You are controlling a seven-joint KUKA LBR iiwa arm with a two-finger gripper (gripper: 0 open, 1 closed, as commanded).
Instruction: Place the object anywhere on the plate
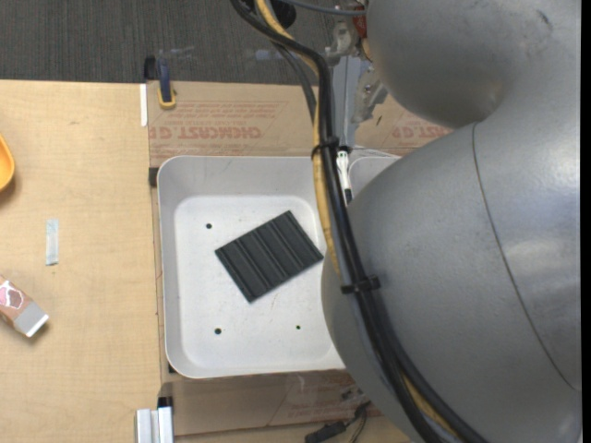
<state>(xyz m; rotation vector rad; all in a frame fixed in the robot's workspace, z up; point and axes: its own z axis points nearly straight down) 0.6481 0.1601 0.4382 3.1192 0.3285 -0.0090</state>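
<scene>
Arm [462, 229]: grey, bulky, covering the right half of the view from far edge to near edge; hides most of the right bin.
Cables [337, 220]: black and yellow, running down the arm's left flank, strapped by a black tie near the bin's right rim.
Gripper: hidden by the arm's body; cannot tell its state.
Left bin [185, 340]: shallow, white, rounded corners, centre of view; three small dark dots on its floor.
Slab [270, 255]: dark grey, ribbed, rectangular, lying flat in the left bin, right of centre, turned at a slant; apart from the rims, its right corner close to the cables.
Right bin [369, 164]: a sliver of white rim visible at the far side, beside the arm.
Cardboard [231, 123]: brown sheet under the bins, red print on it.
Bench [74, 155]: pale wood, left of the bins.
Orange item [4, 164]: at the left edge, cut off.
Small grey strip [52, 243]: on the bench, well left of the bin.
Packet [20, 309]: brown and white, near left edge.
Clamp [164, 81]: at the cardboard's far left corner.
</scene>
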